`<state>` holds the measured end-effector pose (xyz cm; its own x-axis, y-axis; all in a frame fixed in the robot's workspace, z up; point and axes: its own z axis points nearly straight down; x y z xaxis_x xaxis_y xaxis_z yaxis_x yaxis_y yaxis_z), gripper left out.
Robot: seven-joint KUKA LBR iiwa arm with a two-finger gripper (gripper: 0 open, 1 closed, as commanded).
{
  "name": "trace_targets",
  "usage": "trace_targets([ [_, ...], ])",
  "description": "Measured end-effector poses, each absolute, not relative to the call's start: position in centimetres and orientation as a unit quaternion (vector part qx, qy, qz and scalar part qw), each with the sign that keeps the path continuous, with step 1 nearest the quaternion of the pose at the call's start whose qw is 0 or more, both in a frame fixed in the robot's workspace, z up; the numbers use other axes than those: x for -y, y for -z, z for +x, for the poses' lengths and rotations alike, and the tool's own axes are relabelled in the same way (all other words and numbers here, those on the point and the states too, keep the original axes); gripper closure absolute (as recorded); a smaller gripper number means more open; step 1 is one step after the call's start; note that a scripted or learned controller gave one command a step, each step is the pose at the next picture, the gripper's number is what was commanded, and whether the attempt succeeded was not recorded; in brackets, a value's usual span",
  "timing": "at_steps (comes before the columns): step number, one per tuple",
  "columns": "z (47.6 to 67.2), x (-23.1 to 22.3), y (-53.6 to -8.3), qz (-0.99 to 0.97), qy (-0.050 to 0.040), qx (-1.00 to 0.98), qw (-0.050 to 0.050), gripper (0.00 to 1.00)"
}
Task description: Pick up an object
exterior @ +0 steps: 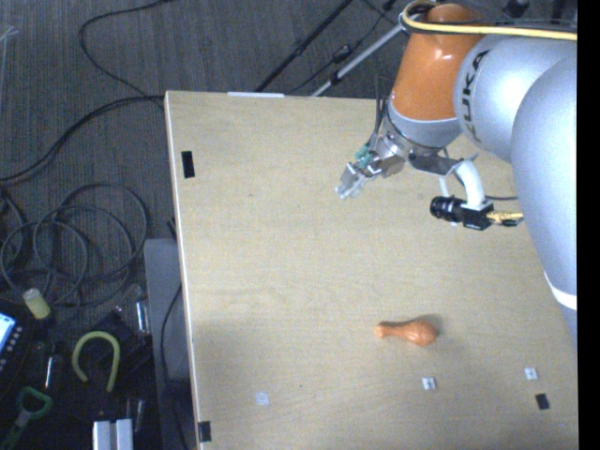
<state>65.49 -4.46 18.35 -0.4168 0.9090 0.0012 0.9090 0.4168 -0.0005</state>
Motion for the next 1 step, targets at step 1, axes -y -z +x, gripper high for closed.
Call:
trace_targets([
  [1,66.09,9.94,-20.85,-0.638,-0.001,0.77,0.0,1.0],
])
